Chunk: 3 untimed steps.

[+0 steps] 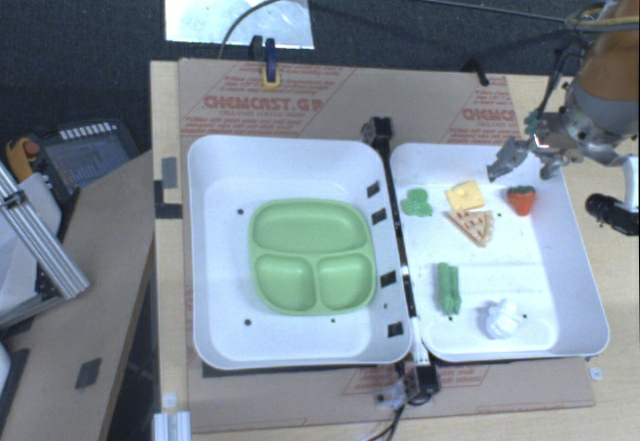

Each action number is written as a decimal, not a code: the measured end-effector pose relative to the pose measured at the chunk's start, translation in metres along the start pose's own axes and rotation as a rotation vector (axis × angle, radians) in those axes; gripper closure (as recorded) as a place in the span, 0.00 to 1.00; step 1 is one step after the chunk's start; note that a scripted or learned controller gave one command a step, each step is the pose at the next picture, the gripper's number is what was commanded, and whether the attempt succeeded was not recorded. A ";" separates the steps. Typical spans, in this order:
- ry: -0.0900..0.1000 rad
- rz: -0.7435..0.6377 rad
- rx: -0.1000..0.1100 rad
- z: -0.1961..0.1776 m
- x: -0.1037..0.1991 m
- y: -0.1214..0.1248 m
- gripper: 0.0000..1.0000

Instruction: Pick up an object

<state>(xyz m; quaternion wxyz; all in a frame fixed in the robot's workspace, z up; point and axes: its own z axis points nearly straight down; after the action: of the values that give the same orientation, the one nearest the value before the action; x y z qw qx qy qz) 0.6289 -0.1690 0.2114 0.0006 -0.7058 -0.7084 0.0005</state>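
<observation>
The gripper (527, 158) hangs spread open and empty over the right bin (575, 259)'s far edge; the red toy (520, 199) lies just below it, beside the yellow block (464, 196). A good pick likely means centring over the red toy, descending straight, and closing clear of the yellow block.

1. My arm (610, 79) comes in from the right edge, high in the picture, the orange band showing above the grey wrist
2. My wrist tilts down and to the left
3. My gripper (527, 161) hangs at the end of it, its two fingers (503, 161) spread apart with a clear gap
4. Nothing sits between my fingers
</observation>
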 end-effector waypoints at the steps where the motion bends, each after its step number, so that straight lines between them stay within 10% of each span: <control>1: -0.001 0.002 -0.001 0.057 -0.008 0.004 0.00; 2: 0.000 0.003 -0.003 0.117 -0.007 0.002 0.00; 3: -0.001 0.002 -0.010 0.102 -0.007 0.005 1.00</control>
<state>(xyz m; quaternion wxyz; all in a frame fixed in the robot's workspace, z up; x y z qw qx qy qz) 0.6334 -0.1755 0.1090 -0.0032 -0.7064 -0.7078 -0.0027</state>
